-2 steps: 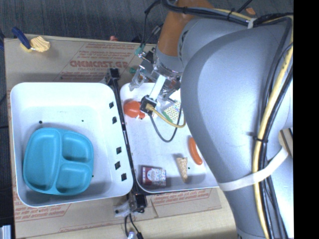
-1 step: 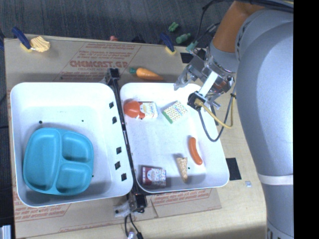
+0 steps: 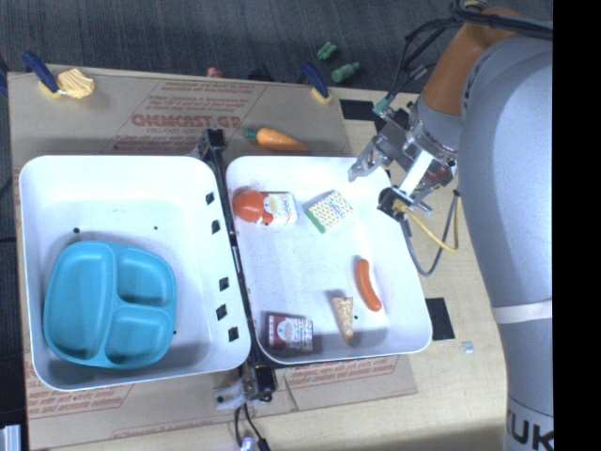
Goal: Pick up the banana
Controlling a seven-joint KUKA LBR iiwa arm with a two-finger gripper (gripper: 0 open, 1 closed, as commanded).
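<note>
The hand (image 3: 377, 184) hangs over the upper right corner of the right bin (image 3: 282, 172), its two fingers spread apart with nothing between them. A yellow cable (image 3: 438, 240) loops down from it along that bin's right wall.

Inside the right bin: a red-and-white carton (image 3: 264, 207) by the left wall near the top, a green-patterned packet (image 3: 330, 210) just to its right, an orange sausage (image 3: 369, 284) toward the right wall, a tan wedge (image 3: 345, 316), perhaps bread or cheese, below and left of it, and a dark red packet (image 3: 287, 332) at the bottom edge.

A carrot (image 3: 273, 138) lies on the tabletop (image 3: 169, 111) just above the right bin. A yellow piece (image 3: 76, 84), possibly the banana, sits far up and left of the right bin. The left bin (image 3: 56, 177) holds a blue divided tray (image 3: 111, 303).
</note>
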